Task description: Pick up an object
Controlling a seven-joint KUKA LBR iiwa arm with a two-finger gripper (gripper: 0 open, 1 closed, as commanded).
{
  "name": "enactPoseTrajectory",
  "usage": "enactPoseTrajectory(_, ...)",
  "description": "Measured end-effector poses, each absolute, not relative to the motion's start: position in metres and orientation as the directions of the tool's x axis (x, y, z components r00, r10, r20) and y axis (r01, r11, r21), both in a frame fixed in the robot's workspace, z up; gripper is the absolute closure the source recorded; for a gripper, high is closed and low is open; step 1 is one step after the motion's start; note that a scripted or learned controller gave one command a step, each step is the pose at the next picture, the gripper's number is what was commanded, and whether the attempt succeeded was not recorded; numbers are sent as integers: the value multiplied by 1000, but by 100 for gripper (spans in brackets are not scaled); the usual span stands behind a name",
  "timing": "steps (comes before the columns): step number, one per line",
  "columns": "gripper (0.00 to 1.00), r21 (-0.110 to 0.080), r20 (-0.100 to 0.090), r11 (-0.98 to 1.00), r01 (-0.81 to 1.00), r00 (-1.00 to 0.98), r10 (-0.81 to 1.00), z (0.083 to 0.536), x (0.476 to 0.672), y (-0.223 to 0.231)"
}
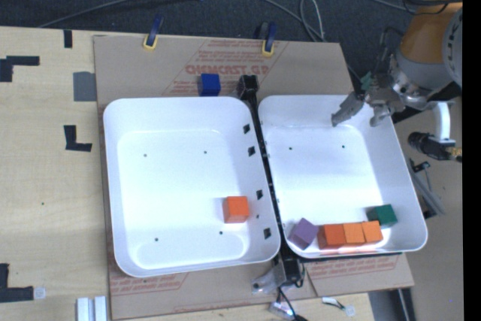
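Open, empty pincer (361, 110) is hovering over the right bin's (391, 162) top edge; the purple block (303, 233) is lying well apart, toward seven o'clock.

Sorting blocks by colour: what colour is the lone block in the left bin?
Orange. The block sits near the left bin's lower right, clearest in the camera view.

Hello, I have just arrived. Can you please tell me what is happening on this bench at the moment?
A grey robot arm reaches in from the right, and its gripper hangs over the far right corner of the right bin, holding nothing. That bin has a purple block, orange blocks and a green block along its near edge. The left bin holds one orange cube. No object has been picked yet.
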State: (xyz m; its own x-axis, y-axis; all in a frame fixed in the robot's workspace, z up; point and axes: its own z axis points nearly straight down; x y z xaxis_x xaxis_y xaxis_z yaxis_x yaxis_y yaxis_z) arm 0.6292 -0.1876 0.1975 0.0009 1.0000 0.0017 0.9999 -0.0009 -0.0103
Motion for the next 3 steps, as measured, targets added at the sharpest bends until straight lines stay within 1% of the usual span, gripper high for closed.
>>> enactPoseTrajectory(1, 0, 0, 0, 1, 1000, -1, 1000, 203, 631, -187)
enactPoseTrajectory(2, 0, -4, 1, 1, 1000, -1, 1000, 160, 632, -183)
enactPoseTrajectory(3, 0, -3, 1, 1, 1000, -1, 1000, 113, 635, -175)
